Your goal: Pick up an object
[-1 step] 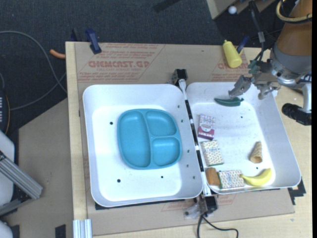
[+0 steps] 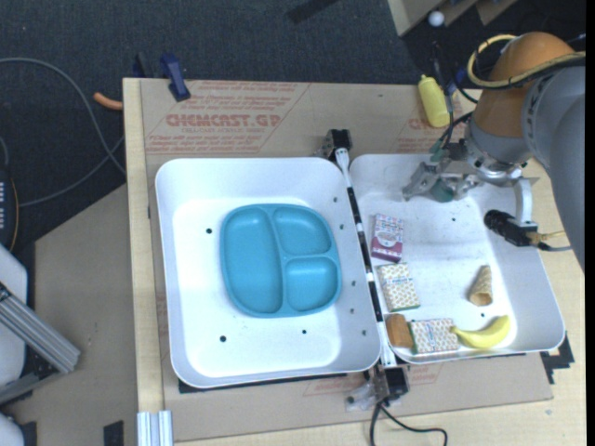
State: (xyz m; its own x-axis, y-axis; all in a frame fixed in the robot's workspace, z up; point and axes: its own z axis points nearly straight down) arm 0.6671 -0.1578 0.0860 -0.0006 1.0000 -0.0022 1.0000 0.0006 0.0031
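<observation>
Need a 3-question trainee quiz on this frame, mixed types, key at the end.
1. True or false: the blue tray lies in the left bin.
2. Which lies nearest the right bin's front edge? A) banana B) cone C) pink packet
3. Fill in: the tool hovers over the right bin's ____ end, far or near.

Key: 1 true; 2 A; 3 far.

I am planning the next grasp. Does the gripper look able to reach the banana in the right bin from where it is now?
Probably yes. The gripper is over the far end of the right bin, and the banana lies at the near edge. The bin floor between them looks bare, and nothing lies on the banana.
</observation>
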